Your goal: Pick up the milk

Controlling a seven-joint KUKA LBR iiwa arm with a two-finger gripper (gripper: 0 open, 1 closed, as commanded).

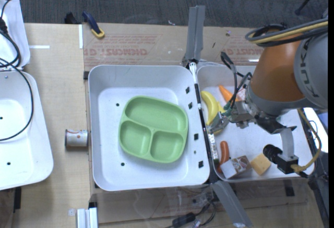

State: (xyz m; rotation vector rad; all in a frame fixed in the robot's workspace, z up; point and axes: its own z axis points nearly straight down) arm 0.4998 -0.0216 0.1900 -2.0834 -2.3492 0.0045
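Far left of frame: a white tray [21, 138] with a black cable [23, 102] looping across it, sitting on the tan surface [57, 65]. Upper left on the surface: a small blue and yellow clamp [93, 25]. Left of the bins, mid-height: a small metal can [76, 138] lying on its side, just beside the left bin's outer wall.

Centre: left bin [104, 81], white and shallow. It holds 1 green plate [153, 129] with 3 compartments, lying flat near the bin's middle. A grey post [195, 34] stands upright at the top where the 2 bins meet.

Right of centre: right bin [237, 141]. Along its left wall lies a yellow banana [210, 106], with an orange carrot [226, 92] just to its right near the top. Lower left of this bin: a small red and orange piece [224, 151], and just below it the milk [235, 166], a small brown and white carton tilted in the bin's lower-left corner. A yellow cheese wedge [260, 164] sits just right of the carton.

Gripper [218, 124] hangs low over the bin's left part, below the banana and above the carton, apart from the milk. Fingers: state cannot be made out; they are dark and tangled with wiring.

Right of frame: the arm [284, 78], grey with an orange band, covering the bin's upper right.
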